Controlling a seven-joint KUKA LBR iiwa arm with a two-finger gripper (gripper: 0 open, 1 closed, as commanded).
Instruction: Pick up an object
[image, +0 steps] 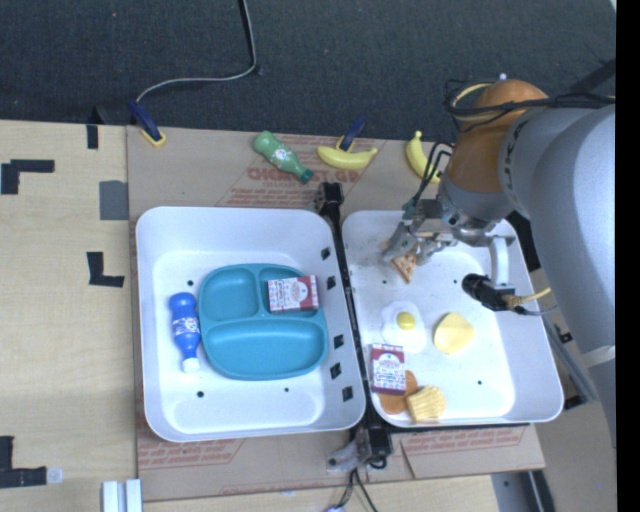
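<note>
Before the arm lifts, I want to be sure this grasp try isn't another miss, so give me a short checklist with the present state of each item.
1. Gripper over a target: ok, it sits at the small pizza slice in the right bin.
2. Slice between the fingers: cannot tell, the wrist hides the contact.
3. Neighbours apart from the target: ok, the fried egg and yellow piece lie nearer the camera, not touching it.
4. Room from the divider between bins: ok, a gap shows.
5. Left bin items out of the way: ok, the blue tray, red carton and blue bottle lie there.
</note>
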